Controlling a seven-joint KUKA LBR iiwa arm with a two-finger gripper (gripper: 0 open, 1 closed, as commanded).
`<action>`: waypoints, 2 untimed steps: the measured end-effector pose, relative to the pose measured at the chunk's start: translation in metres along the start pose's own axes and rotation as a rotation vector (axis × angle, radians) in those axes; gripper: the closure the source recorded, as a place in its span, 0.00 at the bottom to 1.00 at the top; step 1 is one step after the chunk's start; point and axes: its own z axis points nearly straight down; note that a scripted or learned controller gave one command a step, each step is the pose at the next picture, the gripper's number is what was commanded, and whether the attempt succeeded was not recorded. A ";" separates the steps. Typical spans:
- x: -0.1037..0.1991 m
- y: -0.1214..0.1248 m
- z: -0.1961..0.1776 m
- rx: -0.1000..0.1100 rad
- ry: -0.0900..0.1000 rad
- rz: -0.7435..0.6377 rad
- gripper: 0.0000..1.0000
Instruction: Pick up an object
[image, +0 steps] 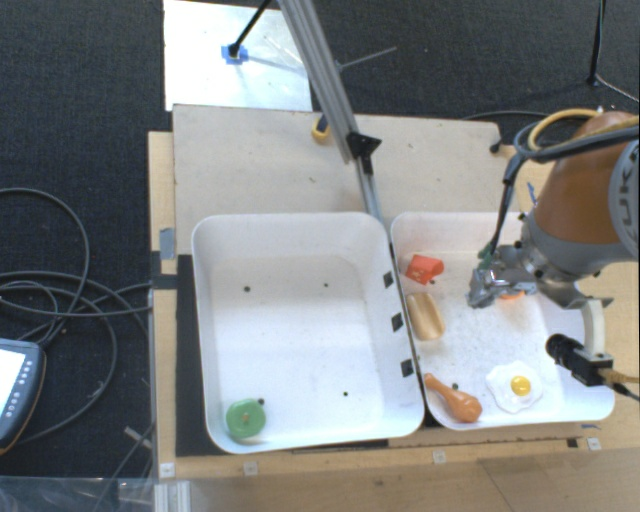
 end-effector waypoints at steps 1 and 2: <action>0.057 0.027 0.000 0.001 0.002 -0.002 1.00; 0.100 0.053 0.007 0.002 0.002 0.000 1.00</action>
